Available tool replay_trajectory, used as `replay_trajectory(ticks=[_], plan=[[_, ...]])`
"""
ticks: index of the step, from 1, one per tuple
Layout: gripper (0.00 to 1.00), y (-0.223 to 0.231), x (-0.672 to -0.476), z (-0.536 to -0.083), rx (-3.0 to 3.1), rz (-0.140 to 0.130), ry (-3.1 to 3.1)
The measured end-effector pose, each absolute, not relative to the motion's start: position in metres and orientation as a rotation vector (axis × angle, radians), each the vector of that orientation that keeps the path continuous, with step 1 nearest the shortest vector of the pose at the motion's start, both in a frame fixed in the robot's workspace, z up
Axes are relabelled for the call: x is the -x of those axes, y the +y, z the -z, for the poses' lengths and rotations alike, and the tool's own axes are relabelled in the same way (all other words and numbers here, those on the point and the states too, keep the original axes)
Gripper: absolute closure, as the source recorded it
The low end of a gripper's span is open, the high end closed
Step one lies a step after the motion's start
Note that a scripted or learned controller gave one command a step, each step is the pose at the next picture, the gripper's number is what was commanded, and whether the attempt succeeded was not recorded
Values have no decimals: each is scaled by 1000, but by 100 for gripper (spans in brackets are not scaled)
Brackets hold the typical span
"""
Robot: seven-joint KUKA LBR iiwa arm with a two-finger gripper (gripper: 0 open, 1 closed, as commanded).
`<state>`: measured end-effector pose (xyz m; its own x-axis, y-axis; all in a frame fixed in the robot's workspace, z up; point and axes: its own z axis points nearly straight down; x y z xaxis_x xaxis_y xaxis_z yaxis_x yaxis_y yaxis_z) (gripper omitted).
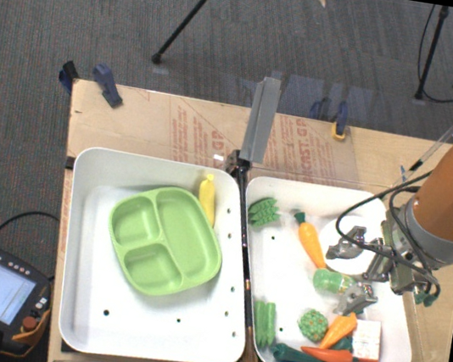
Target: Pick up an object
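From my remote seat I see the claw (355, 273) hanging over the right bin (282, 258), its fingers spread and gripping nothing. A pale green toy (330, 281) lies just beneath it, between the two fingers; a carrot (312, 243) lies nearby. The left bin (81, 280) holds a green divided plate (165, 240) and a yellow piece (207, 198). Red print on the cardboard tabletop (200, 133) is upside down; I cannot read it.
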<state>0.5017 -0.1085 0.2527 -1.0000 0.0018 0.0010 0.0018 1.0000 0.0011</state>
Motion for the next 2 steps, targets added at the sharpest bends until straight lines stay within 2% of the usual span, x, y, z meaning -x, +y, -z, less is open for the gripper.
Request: replay_trajectory(ticks=[1, 2], plan=[[0, -123, -488, -109, -342, 9, -3112], [0, -145, -484, -87, -358, 3, -3122]])
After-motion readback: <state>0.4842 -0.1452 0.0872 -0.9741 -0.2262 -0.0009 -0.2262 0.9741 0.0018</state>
